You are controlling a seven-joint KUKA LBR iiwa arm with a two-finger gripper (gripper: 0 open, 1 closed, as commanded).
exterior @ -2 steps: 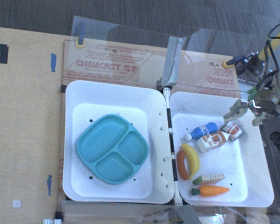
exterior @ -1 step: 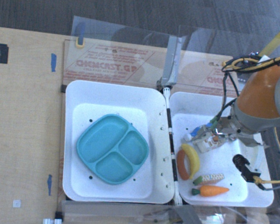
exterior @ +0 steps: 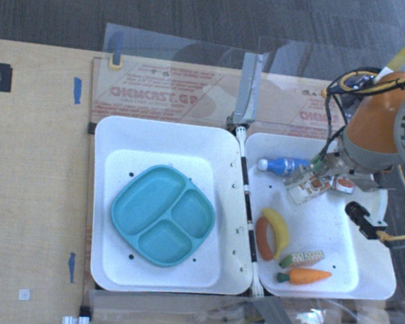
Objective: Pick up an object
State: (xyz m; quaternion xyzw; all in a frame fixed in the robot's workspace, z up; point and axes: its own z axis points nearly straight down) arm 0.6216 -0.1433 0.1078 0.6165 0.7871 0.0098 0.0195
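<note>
My gripper [exterior: 307, 183] hangs over the back part of the right bin [exterior: 377, 284], below the arm's orange band. A blue bottle [exterior: 283, 165] lies on its side just to the gripper's left, close to it. Toward the front of the bin lie a yellow banana [exterior: 277, 229], a red sausage [exterior: 263, 239] beside it, an orange carrot [exterior: 307, 276] and a small pale corn-like piece [exterior: 306, 258]. A small red and white item [exterior: 342, 184] sits right of the gripper, partly hidden by the arm.
The left bin [exterior: 110, 148] holds a teal divided plate [exterior: 162, 214]. A grey divider post [exterior: 248, 90] stands at the back between the bins. A black cable fitting [exterior: 361, 216] hangs over the right bin's right side.
</note>
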